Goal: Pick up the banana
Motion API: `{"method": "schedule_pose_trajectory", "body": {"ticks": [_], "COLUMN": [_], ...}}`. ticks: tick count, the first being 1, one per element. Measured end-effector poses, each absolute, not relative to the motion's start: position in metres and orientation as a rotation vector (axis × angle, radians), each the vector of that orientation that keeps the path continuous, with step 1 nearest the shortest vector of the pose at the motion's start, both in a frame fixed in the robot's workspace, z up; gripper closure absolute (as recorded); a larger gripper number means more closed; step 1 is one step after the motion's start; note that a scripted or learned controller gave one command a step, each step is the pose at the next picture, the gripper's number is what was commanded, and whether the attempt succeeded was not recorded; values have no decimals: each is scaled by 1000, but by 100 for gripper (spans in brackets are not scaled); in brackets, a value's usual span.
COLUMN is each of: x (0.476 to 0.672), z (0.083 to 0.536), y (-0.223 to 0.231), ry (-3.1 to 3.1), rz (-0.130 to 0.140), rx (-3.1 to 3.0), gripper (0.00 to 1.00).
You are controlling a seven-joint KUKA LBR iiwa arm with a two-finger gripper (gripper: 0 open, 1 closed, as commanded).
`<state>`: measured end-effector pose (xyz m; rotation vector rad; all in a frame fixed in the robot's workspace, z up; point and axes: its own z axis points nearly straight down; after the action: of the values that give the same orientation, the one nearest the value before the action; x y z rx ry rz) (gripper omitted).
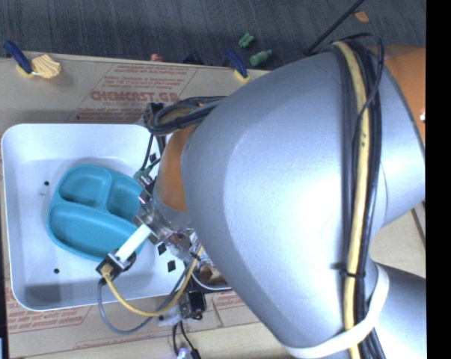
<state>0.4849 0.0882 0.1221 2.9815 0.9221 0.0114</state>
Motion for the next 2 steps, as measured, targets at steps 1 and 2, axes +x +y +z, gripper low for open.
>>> {"method": "schedule_pose_trajectory", "body": {"ticks": [1,2], "x": [478,478], "z": [109,118], "y": [110,111], "ry": [940,951], "rz": [-11,-17], "rx": [3002,3003], "gripper": [0,100]}}
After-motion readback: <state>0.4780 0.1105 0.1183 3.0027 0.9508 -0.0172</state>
